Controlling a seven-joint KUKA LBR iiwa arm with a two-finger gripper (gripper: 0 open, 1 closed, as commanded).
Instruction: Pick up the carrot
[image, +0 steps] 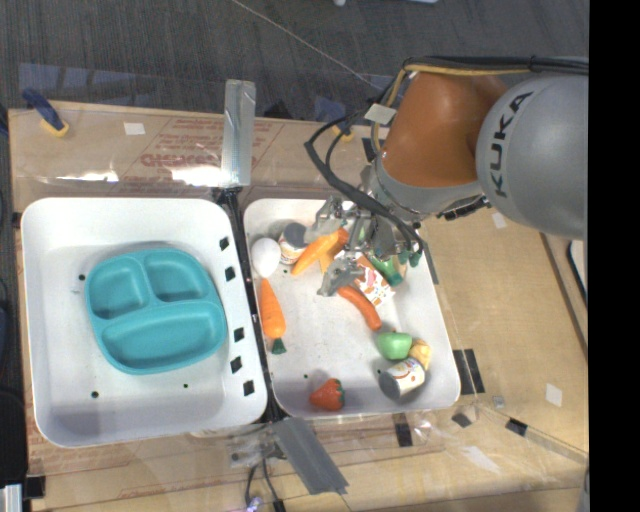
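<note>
Two carrots lie in the right bin (300, 345). One carrot (271, 311) rests lengthwise along the bin's left wall, its dark tip toward the front. A second carrot (316, 251) lies slanted near the back of the bin, and its right end reaches in between the fingers. My gripper (336, 246) hangs low over the back of this bin, under the orange wrist band. It is open: one metal fingertip (328, 213) sits behind that carrot and the other in front of it, with a gap on both sides.
A white egg (265, 255) and a small grey can (293, 237) sit left of the gripper. A red-orange pepper (361, 306), a printed packet (378, 287), a green fruit (394, 345), a tin (401, 380) and a strawberry (327, 395) lie toward the front. A teal divided plate (155, 305) is in the left bin.
</note>
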